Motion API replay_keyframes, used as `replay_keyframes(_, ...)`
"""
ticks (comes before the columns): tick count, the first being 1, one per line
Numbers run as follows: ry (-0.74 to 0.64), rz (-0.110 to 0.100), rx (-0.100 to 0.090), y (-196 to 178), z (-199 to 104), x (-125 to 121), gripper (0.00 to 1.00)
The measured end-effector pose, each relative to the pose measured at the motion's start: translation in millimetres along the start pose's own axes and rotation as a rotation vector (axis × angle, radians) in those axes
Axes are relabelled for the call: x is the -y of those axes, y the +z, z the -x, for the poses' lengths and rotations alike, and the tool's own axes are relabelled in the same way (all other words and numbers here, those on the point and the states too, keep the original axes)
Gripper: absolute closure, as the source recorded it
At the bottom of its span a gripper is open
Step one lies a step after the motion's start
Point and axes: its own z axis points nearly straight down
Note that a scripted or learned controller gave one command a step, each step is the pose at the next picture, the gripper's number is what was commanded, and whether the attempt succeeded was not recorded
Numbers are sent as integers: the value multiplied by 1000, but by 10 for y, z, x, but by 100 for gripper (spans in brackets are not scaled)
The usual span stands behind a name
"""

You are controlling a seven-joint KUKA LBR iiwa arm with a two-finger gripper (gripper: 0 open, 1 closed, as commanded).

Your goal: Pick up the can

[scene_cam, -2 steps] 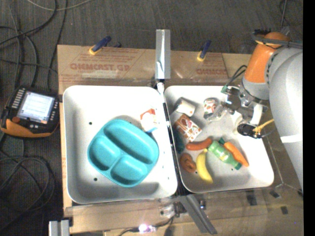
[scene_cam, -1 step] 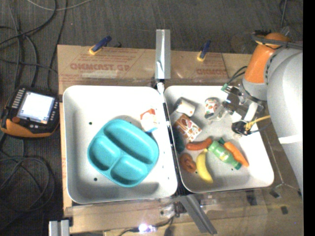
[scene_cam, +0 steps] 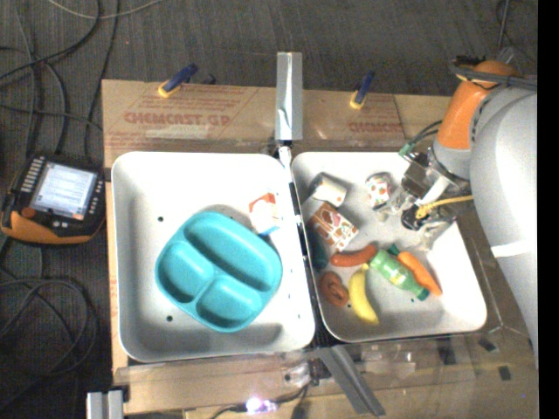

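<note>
The can (scene_cam: 378,188) is small and white with red markings, and it stands in the upper middle of the right bin (scene_cam: 463,308). My gripper (scene_cam: 400,204) hangs low over the same bin, just right of the can and very close to it. Nothing is visibly held. The grey arm with its orange band comes in from the upper right.
The right bin also holds a small grey box (scene_cam: 327,188), a patterned carton (scene_cam: 334,226), a sausage (scene_cam: 354,256), a green bottle (scene_cam: 396,271), a carrot (scene_cam: 421,271), a banana (scene_cam: 362,296) and a brown ring (scene_cam: 333,287). The left bin (scene_cam: 131,190) holds a teal divided plate (scene_cam: 218,271) and a small red-white item (scene_cam: 264,211).
</note>
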Motion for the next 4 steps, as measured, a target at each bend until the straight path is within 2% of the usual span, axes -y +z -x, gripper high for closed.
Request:
replay_keyframes(1,111,128,-104,3,417,450,0)
replay_keyframes(2,157,136,-94,-8,-214,577,0)
replay_keyframes(3,208,99,-93,-98,-124,-100,0)
replay_keyframes(4,313,100,-89,-106,-145,-118,0)
